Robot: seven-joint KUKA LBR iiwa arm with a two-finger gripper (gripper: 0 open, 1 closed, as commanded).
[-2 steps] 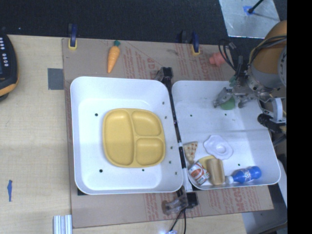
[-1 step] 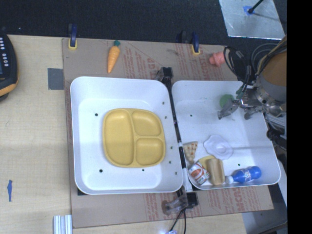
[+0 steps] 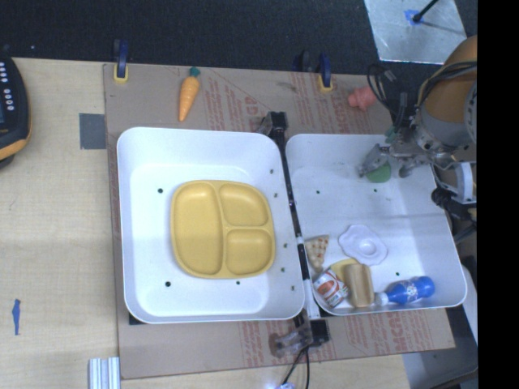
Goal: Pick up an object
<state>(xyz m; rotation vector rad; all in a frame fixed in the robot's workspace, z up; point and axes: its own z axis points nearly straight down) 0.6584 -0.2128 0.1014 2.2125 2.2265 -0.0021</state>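
While the grey arm reaches in over the far edge of the right bin, its pincer hangs low above that bin's far part, and a small green object sits right at the fingertips — whether the fingers actually close on it, or how far apart they stand, cannot be told from this slanted view. Nearer the camera in the right bin lies a loose cluster: a flat white fried-egg shape, a toast-like piece against the bin's left wall, a small red-and-white can, a tan cylinder just beside the can, and a blue bottle lying on its side toward the near right corner. To the left of the right bin, touching it along the shared edge, sits the left bin, which carries a yellow divided plate near its middle. Beyond the right bin, on the brown board of the worktop, lie a toy carrot off to the far left and a pink object close to the bin's far rim — both well apart from the pincer.
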